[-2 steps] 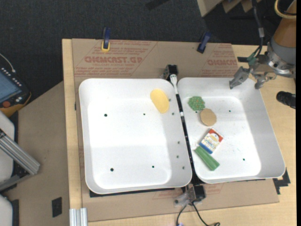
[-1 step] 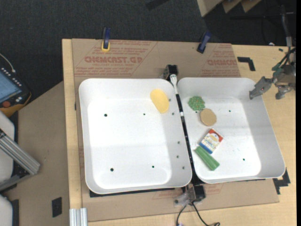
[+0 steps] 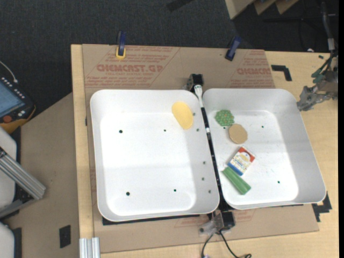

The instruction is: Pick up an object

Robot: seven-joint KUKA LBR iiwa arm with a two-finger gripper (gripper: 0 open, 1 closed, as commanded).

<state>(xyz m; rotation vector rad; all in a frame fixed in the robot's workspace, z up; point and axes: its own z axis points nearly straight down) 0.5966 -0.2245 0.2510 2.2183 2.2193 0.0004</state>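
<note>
1. The gripper (image 3: pixel 310 93) hangs at three o'clock, past the right bin (image 3: pixel 301 144); its jaw state I cannot tell.
2. Target the brown disc (image 3: pixel 238 134), centre-left there; descend vertically, straddling it.

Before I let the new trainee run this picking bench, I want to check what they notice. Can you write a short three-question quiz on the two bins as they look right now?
1. True or false: the yellow object lies in the left bin.
2. How many objects lie in the right bin? A) two B) four C) six
3. Fill in: the green stick lies right beside the small ____, toward the near edge.

Key
1. True; it lies near the bin's far right corner.
2. B: the green bumpy piece, tan round piece, small box and green stick.
3. box
</note>
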